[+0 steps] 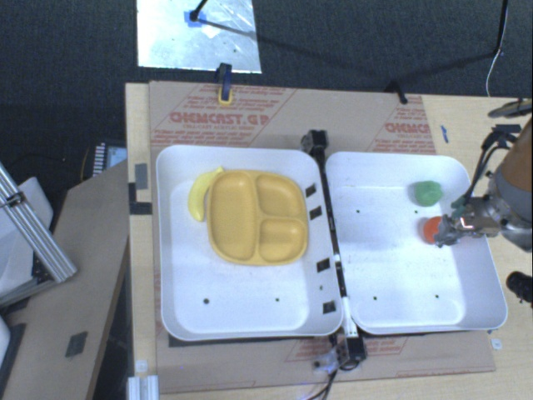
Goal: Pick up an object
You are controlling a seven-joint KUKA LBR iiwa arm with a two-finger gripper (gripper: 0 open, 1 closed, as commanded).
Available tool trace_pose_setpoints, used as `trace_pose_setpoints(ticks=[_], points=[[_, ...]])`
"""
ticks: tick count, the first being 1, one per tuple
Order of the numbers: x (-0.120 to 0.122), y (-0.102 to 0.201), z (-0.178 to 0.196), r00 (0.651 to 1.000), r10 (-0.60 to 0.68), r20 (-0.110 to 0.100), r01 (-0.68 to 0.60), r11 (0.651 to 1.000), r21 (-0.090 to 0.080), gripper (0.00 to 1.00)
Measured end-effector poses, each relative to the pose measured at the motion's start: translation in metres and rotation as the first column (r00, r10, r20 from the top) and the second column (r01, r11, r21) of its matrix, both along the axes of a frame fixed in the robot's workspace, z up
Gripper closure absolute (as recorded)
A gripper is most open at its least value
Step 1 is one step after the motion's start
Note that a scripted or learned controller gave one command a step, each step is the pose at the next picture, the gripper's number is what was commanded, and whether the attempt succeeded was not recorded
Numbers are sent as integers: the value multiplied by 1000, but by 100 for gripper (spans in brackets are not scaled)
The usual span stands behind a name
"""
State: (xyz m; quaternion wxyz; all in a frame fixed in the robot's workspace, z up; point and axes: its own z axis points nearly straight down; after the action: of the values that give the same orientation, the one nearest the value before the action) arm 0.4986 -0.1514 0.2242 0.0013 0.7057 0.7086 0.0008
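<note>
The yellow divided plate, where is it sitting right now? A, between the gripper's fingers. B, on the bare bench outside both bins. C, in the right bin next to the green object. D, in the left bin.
D: the yellow divided plate lies flat in the left bin, while the green object sits in the right bin, and the gripper is over at that right bin, far from the plate.

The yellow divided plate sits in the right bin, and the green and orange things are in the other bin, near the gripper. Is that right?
Not quite. The camera view shows the yellow divided plate in the left bin. The green thing and orange thing lie in the right bin, near the gripper.
</note>
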Motion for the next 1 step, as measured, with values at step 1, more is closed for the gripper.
trace_pose_setpoints(ticks=[1], points=[[29, 46, -9, 1000, 6, 0, -6, 1000, 2, 100]])
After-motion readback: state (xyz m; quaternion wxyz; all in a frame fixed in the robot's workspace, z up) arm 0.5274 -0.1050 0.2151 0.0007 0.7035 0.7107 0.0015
